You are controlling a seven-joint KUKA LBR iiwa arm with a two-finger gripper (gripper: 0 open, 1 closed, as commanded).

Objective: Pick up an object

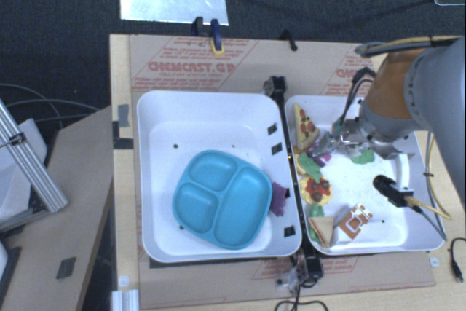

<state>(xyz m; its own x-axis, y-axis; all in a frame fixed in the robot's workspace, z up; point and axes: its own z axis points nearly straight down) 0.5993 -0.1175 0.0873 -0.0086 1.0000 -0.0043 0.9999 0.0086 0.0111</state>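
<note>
Camera view: gripper (338, 140) low over the right bin (386, 233), in its far half, with the toy food crowded along the bin's left wall. Nearest candidate is the purple toy piece (318, 149), just beside the gripper tip on its left, lying between the pizza slice (304, 126) and a green piece (309, 165). Judged light, small, probably soft plastic or rubber; not fragile, may squash or slip under a pinch. Irregular outline, so best taken across its narrowest part, from above, clear of its neighbours, which lie touching or nearly so. Arm (429, 95) reaches in from the right, orange band above the wrist, wrist bent down and angled left toward the food pile. Open or closed state of the gripper cannot be made out; nothing is seen held.
</note>
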